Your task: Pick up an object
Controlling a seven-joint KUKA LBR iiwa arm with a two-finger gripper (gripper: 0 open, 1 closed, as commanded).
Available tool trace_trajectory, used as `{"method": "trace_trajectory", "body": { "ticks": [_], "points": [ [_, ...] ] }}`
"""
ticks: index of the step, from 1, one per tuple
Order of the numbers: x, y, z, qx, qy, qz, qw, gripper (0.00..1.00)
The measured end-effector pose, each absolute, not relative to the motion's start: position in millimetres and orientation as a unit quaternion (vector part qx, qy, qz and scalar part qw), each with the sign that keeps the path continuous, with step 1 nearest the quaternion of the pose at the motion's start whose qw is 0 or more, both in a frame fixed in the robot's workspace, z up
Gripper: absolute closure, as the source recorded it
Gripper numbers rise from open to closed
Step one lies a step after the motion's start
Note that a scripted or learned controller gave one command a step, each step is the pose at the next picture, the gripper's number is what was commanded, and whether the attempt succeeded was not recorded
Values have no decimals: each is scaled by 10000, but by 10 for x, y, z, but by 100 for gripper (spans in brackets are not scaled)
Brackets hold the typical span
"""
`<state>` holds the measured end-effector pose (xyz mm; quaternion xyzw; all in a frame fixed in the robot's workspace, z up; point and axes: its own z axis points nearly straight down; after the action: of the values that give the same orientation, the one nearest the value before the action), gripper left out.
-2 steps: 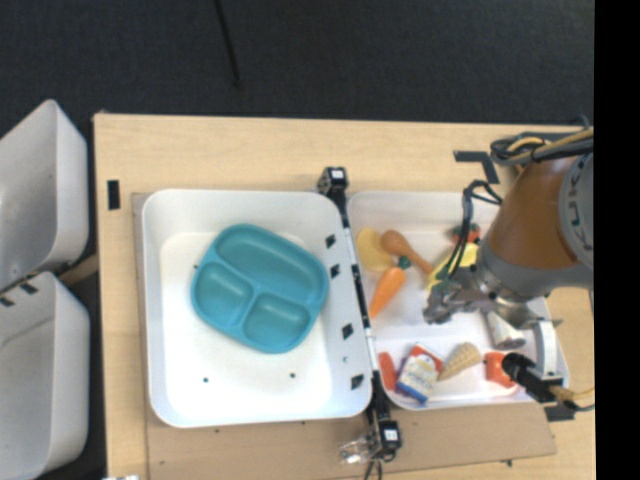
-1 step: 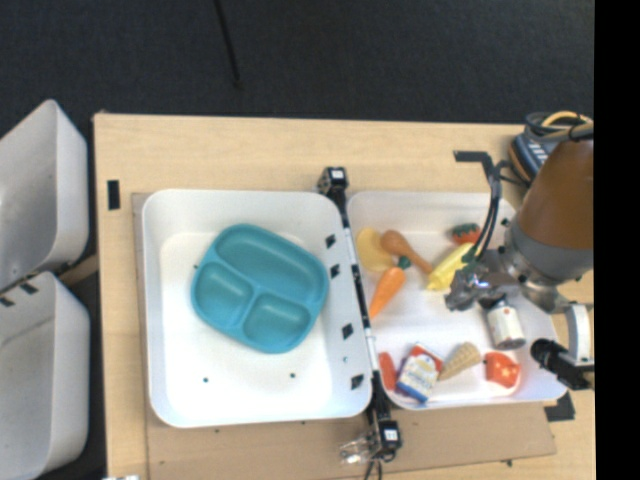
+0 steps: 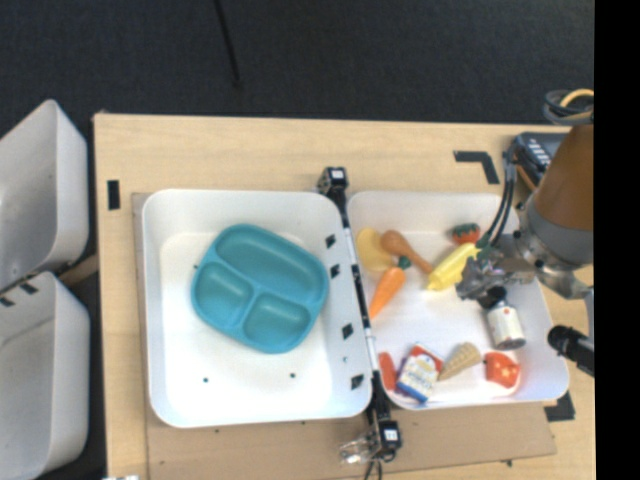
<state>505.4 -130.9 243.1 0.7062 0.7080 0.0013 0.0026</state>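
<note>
1. A KUKA arm (image 3: 562, 193) reaches in from the right over the right-hand bin (image 3: 420, 213), its gripper (image 3: 483, 280) low among a scatter of toy food.

2. The gripper's state cannot be told from this slant; the dark tool head blurs into shadow just beside a yellow banana-like piece (image 3: 450, 265), and nothing can be seen held in it.

3. Candidates for the pick all lie in the right bin: the yellow piece touching or nearly touching the tool, a small white can (image 3: 504, 326) just below it, an orange carrot (image 3: 386, 288) toward the divider, a drumstick-shaped piece (image 3: 402, 247) above it, an ice-cream cone (image 3: 459, 360), a red fruit (image 3: 503, 369) and a small printed carton (image 3: 418, 374) along the near wall.

4. The left bin (image 3: 170, 368) holds a blue divided plate (image 3: 260, 288), well apart from the arm (and, judging by the arm's position, not the target).

5. To do this step well, the tool should likely settle on one item, the yellow piece or the can being nearest, and centre over it so the closing line crosses its narrow width.

6. The can looks smooth and round, so it may roll or squirt out if caught off-centre; the yellow piece lies beside the small green-and-red piece (image 3: 464, 233), which risks a double contact.

7. A straight lift, clear of the bin's wall, would best confirm the hold.
</note>
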Motion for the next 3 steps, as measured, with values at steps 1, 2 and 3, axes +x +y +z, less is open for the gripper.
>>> {"method": "trace_trajectory", "body": {
  "ticks": [1,2,3],
  "points": [
    [4922,-807,2332,7054,7088,0,2,100],
    [5013,-442,2355,7049,7093,10,5,100],
    [4985,-494,2329,7076,7066,0,4,100]
  ]
}}
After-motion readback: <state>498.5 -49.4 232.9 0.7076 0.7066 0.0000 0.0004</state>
